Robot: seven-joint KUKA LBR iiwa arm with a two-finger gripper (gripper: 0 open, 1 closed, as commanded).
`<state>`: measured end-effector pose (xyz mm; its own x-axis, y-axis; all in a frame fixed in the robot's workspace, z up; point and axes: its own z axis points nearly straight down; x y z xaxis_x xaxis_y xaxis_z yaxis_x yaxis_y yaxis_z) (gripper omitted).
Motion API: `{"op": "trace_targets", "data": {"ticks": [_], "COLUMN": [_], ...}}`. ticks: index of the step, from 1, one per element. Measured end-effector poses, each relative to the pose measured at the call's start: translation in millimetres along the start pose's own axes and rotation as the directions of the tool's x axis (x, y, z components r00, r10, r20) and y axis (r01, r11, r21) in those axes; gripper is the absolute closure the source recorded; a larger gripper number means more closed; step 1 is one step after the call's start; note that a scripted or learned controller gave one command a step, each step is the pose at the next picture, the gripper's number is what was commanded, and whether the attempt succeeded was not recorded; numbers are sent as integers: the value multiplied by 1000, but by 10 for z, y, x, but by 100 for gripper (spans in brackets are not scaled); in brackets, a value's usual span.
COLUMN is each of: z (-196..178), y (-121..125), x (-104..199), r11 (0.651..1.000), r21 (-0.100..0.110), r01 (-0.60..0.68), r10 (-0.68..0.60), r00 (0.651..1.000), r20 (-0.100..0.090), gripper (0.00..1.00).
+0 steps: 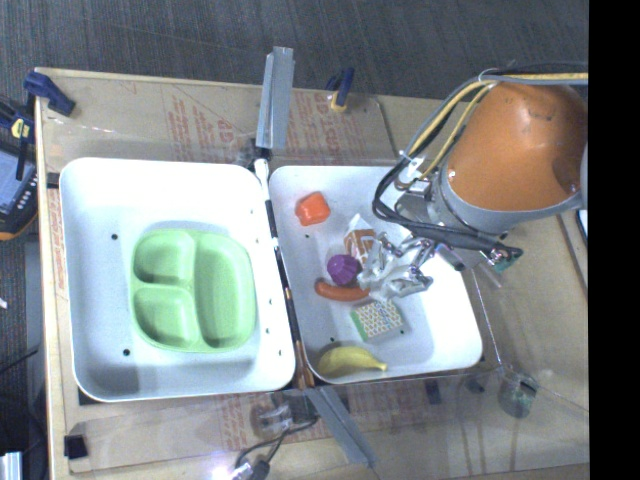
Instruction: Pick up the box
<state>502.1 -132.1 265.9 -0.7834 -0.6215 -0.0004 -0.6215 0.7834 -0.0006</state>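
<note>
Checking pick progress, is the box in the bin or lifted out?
In: the box lies flat on the right bin floor.

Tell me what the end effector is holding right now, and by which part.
Cannot be told: the end effector sits low among the items, just above the box.

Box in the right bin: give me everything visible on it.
The box is small, flat and squarish, with a green edge and a pale face covered in a fine dotted or grid pattern, apparently cardboard. It lies flat, turned at an angle, on the floor of the right bin, just below the gripper and above the banana. Whether the gripper touches it is unclear.
</note>
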Motion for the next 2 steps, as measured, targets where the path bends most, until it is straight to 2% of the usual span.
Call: {"op": "trace_targets", "data": {"ticks": [1,2], "z": [80,280], "y": [-41,-270], "x": [129,531], "r11": [894,712], "r21": [0,-3], "r01": [448,703], "r10": [-448,-703], "r00": [894,712], "r20": [-1,-1], "gripper": [100,100]}}
